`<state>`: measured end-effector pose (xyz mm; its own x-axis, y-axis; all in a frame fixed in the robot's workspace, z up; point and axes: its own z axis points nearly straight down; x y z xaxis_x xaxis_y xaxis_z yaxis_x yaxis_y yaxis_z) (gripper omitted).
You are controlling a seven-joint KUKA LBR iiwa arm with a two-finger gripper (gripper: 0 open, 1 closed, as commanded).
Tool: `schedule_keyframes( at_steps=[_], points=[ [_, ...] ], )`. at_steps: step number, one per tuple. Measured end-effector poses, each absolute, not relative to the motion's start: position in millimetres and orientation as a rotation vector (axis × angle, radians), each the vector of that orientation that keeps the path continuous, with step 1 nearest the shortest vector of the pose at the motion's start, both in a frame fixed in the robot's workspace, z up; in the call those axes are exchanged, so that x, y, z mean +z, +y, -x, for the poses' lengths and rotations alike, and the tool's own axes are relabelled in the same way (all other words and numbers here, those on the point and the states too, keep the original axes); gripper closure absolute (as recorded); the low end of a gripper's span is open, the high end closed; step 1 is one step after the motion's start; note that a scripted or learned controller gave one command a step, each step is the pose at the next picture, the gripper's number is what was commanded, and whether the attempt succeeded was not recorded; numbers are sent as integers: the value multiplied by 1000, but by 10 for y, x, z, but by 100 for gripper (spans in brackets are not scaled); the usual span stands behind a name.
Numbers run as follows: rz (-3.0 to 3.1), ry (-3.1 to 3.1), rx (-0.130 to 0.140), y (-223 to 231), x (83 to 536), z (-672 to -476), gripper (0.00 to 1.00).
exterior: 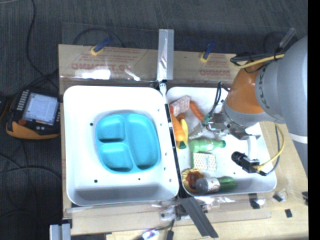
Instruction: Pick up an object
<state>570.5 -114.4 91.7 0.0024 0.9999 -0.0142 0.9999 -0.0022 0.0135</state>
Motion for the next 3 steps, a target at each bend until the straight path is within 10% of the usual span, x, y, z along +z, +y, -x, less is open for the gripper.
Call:
schedule_keyframes(
  at_steps=[1,2,3],
  points=[
    [-2019,2408,-3,-1296,1657,-5422,0],
    [-2005,2420,0,-1426,1039,-5621,0],
    [-2006,2421,1,-1420,1122,-5620,100]
  ],
)
